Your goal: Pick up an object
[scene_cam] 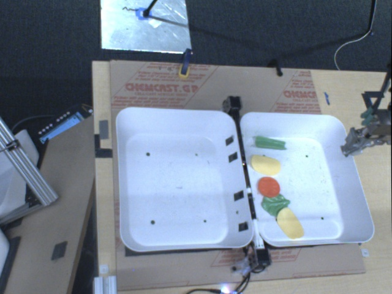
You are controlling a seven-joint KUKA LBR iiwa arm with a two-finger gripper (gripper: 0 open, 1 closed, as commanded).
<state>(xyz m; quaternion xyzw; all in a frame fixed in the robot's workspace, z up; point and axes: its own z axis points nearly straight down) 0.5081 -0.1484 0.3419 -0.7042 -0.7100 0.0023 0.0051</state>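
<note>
Nearest, the yellow piece [290,223] ends a row hugging the right bin's [343,182] nine-o'clock wall, so my gripper [358,141] waits at three o'clock, its opening beyond telling.

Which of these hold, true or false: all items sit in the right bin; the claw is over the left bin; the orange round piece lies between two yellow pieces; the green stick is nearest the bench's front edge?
1. All items sit in the right bin. True.
2. The claw is over the left bin. False: it is at the right bin's right rim.
3. The orange round piece lies between the upper yellow piece and lower yellow piece. True.
4. The green stick is nearest the front edge. False: it is the farthest item.
</note>
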